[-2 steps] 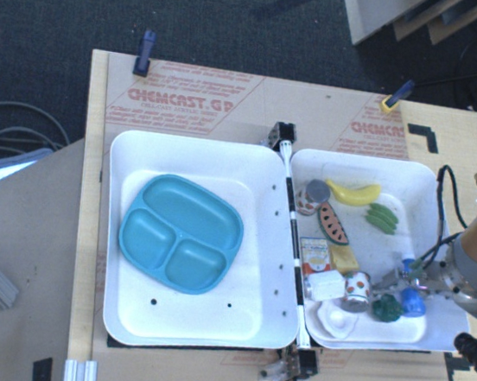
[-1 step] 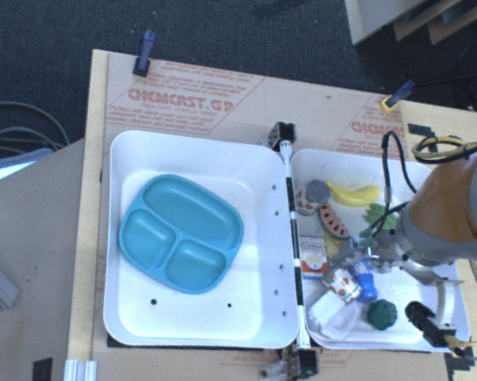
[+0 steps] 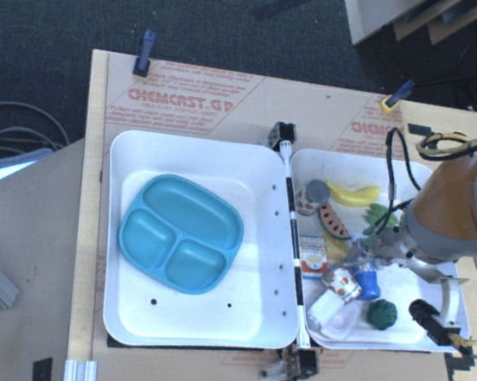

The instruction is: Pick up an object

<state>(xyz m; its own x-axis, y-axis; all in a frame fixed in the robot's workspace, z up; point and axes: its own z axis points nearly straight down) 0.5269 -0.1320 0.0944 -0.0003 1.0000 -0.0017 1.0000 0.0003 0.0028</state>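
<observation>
The right bin holds several small objects. A yellow banana lies at the back, with a watermelon slice and a grey round piece near it. Toward the front are a blue object, a red and white can, a clear cup and a green broccoli-like piece. My gripper hangs low over the bin's middle, right above the blue object and the can. The arm hides a green item in part.
The left bin holds a blue divided plate. A small card or packet lies by the right bin's left wall. Black clips join the bins at back and front. Cables run behind the right bin.
</observation>
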